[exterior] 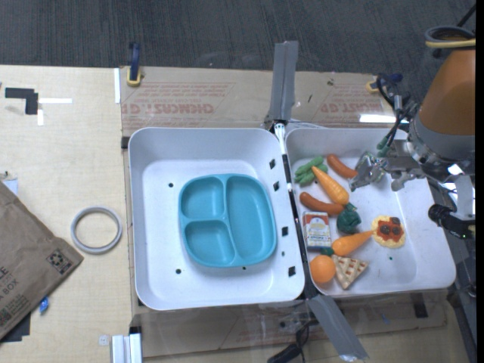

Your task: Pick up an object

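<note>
Nearest the camera, at 5 o'clock in the right bin (423, 278): a waffle wedge (349, 271) touching an orange ball (322, 268). Just above, a carrot (352, 242) lying with its long axis near level, thick end toward 8 o'clock, thin tip toward 2 o'clock, almost meeting a small pizza (389, 231). Beside the carrot at 9 o'clock, a small carton (318, 229) with a red-and-white label, print too small to read. At 12 o'clock from the carrot, a dark green broccoli piece (349, 219).

Farther back, an orange sausage (320, 203) slanting from 10 to 4 o'clock, a second carrot (330, 184) on the same slant, a green pea pod (306, 171) and a red-orange chili (341, 165) pointing toward 4 o'clock.

Hanging over the far right part of that bin, the claw (369, 174) on the grey arm (446, 119); metal fingers (363, 176) aimed toward 8 o'clock near the chili, nothing seen between them; spread or pressed together, cannot tell.

In the left bin (151, 203), a teal three-part plate (227, 220), centred.

On the pale wooden worktop (60, 165) at 9 o'clock: a tape ring (96, 228), a brown cardboard box (26, 263) reading partly "BOX". Under the bins, cardboard sheet (197, 97) printed upside-down, something like "CHEMCO'S GF". Blue clamp (134, 63) at its far edge. Beyond, dark grey carpet floor (189, 13).
</note>
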Tool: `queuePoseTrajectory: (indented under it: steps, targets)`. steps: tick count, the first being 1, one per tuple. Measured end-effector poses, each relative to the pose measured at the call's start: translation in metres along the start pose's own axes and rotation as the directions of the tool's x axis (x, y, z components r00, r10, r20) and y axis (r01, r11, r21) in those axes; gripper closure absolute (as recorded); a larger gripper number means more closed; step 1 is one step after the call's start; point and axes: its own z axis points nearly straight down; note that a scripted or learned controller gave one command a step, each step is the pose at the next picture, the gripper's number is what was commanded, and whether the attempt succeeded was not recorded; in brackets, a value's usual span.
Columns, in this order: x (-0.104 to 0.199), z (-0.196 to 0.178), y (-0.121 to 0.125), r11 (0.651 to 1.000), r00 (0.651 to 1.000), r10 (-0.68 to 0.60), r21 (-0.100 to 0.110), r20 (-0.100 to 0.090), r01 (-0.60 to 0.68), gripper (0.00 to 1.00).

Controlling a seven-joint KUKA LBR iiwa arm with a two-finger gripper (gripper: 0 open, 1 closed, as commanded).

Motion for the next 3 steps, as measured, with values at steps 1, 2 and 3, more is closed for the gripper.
queuePoseTrajectory:
  steps: [1,2,3]
  targets:
    - [0.027,0.113,0.053,0.984,0.984,-0.175,-0.005,0.002,0.176,0.00]
    - [0.025,0.105,0.053,0.985,0.985,-0.170,-0.003,0.001,0.170,1.00]
    - [0.073,0.014,0.051,0.999,0.999,-0.033,-0.002,0.002,0.033,1.00]
